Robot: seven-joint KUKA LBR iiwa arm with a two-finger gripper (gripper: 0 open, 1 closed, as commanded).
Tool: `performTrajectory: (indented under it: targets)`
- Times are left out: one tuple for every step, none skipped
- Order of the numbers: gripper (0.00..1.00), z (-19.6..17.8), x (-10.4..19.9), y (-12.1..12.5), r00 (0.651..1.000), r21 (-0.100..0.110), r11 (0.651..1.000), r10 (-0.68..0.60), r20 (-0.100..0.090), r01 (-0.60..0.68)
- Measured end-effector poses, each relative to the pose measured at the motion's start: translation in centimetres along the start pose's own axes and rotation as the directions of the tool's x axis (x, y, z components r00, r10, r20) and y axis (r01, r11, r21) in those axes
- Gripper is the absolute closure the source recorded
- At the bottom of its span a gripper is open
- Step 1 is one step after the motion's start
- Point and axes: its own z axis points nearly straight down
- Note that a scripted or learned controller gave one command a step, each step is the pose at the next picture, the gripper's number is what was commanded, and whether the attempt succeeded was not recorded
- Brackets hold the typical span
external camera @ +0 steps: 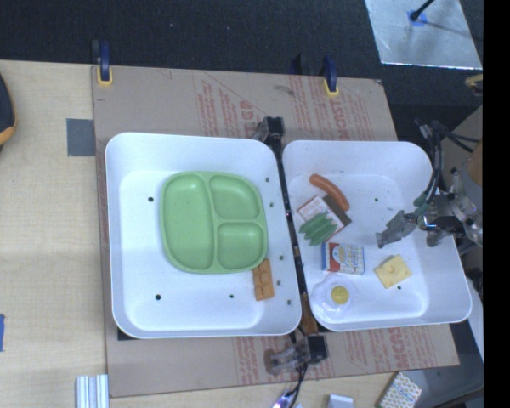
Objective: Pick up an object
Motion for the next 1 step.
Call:
performTrajectory:
  targets:
    - [0.0, 2.48, 1.71, 9.26, 1.0, -0.005, 1.0, -0.006, 0.002, 0.006]
